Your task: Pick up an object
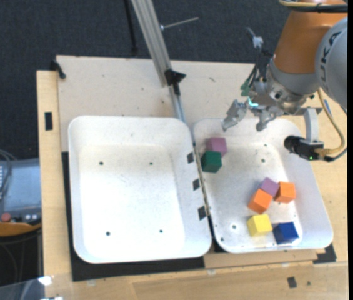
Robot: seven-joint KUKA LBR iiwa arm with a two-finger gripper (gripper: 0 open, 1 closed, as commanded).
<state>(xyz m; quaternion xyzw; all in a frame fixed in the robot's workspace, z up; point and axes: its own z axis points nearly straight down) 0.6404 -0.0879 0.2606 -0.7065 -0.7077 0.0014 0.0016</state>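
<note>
Hovering over right bin (238, 242): open claw (247, 121)

High fixed view, slanting down, both bins (76, 167)

I read this as a robotics lab or test cell. The plywood bench (120, 83) sits on dark carpet (32, 24) and carries two shallow white bins (132, 186) side by side, drilled with small holes. An aluminium rail (154, 33) slants up from the bench's back edge. A grey and orange industrial arm (307, 36) reaches in with loose cables (335, 127) trailing from it. At left I see a handheld control pendant (17, 195) with its cords. Small coloured foam cubes (270, 208) serve as test pieces.
</note>
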